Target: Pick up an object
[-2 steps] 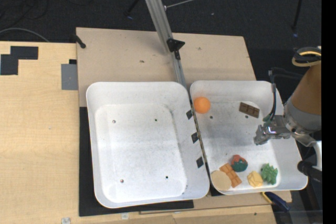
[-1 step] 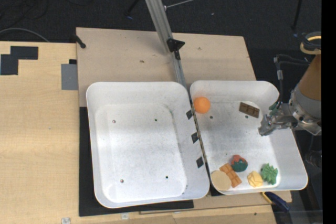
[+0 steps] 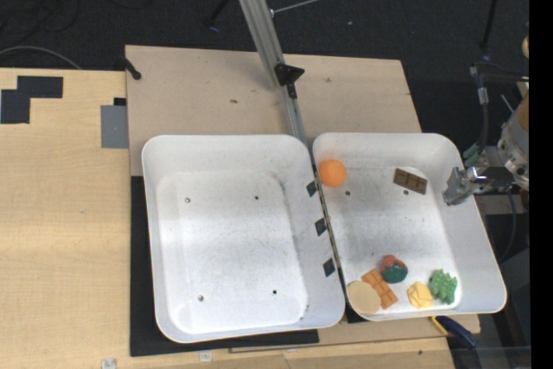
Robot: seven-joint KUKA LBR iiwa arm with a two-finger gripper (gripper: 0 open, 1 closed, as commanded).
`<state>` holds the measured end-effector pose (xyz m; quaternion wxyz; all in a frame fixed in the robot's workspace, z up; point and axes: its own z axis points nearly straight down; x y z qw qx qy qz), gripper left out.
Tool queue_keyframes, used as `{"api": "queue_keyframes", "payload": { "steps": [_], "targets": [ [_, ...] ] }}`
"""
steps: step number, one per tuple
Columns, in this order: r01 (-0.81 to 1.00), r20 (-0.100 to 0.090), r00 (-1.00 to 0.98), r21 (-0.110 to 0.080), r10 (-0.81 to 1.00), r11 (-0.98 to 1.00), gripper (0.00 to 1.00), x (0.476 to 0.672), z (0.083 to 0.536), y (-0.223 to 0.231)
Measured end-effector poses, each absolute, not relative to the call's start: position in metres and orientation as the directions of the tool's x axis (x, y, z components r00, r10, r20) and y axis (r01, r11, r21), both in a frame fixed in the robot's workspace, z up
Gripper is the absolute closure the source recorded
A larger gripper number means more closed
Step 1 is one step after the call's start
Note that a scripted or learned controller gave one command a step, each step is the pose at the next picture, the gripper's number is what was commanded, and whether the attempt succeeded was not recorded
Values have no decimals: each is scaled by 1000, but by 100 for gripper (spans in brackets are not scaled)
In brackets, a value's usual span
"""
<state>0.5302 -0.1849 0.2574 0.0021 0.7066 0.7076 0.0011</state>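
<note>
At the right rim of the right bin (image 3: 471,220) the gripper (image 3: 458,184) hangs just over the edge; whether it is spread or pressed together I cannot tell. Inside that bin, nearest the gripper, lies a brown block (image 3: 410,180), apart from it. An orange ball (image 3: 332,173) rests at the bin's left wall. Small toys, among them a green piece (image 3: 443,285), cluster at the bin's near edge.

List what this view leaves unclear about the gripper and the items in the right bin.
- Gripper: small and blurred at the right bin's far right rim; finger state unreadable, and the arm behind it is cut off by the frame's right side.
- Cluster at the bin's near edge: the green piece, yellow piece and orange piece are too small to identify.
- Brown block: material unclear.
</note>
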Motion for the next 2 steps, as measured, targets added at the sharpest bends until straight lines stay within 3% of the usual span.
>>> {"api": "queue_keyframes", "payload": {
  "steps": [1, 2],
  "targets": [
    [1000, 0, -5, -1, 1000, 5, 100, 531, 260, -185],
    [1000, 1, -2, -3, 1000, 2, 100, 535, 246, -138]
  ]
}}
